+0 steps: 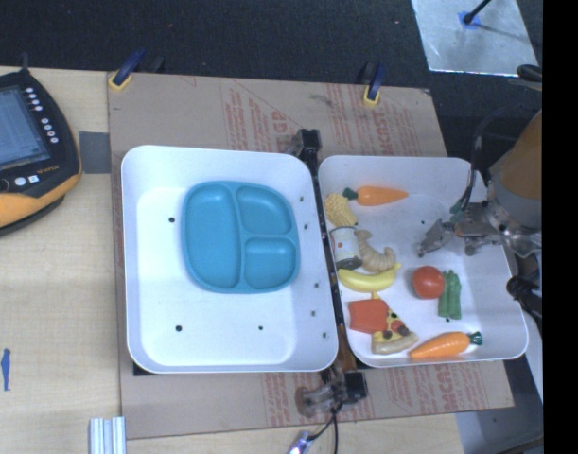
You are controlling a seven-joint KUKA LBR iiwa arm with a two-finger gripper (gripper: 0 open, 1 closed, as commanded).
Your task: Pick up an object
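Bottom edge first: a small metal clamp point(319, 397) with trailing cable sits below the two bins. Task target is open choice; likeliest pick, judging by reach, is the round red plastic tomato point(427, 282) in the right white bin point(402, 170), lower right part, just beside the green plastic bean pod point(449, 294). Around it: long orange plastic carrot point(444, 345) near the front wall, pizza slice toy point(394, 334) touching the red block-shaped piece point(369, 314), yellow plastic banana point(368, 278), beige bone-like piece point(373, 256), yellow corn cob point(341, 210), second orange carrot point(381, 195) near the back wall. Grey hand point(447, 235) hangs over the bin's right middle, above the tomato, nothing between its fingers; open or closed, cannot tell, too small and dark. To do it well: I'd centre over the tomato, keep fingers off the bean pod, close across its width; round shape may roll out. Left white bin point(137, 253) holds a blue three-compartment plastic plate point(239, 235). Brown cardboard sheet point(222, 112) covers the tabletop point(52, 329); orange-rimmed control pendant point(19, 149) is cut off at left. Arm's orange band point(525, 159) is cropped at right; wrist blurred.
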